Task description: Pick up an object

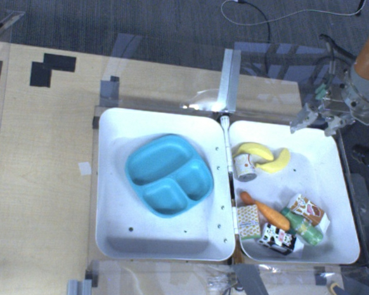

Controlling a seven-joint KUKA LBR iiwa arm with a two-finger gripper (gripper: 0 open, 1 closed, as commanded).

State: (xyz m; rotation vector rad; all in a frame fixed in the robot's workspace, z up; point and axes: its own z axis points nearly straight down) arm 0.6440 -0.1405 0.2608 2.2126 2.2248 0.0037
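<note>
The black-and-white carton (276, 239) lies nearest you; the banana (267, 158) lies crosswise, down-left of your hand (318, 117), whose grip I cannot tell.

My gripper (315, 119) hangs over the right bin's (342, 162) far rim; banana (268, 156) and can (244, 167) lie nearer, leftward.
</note>
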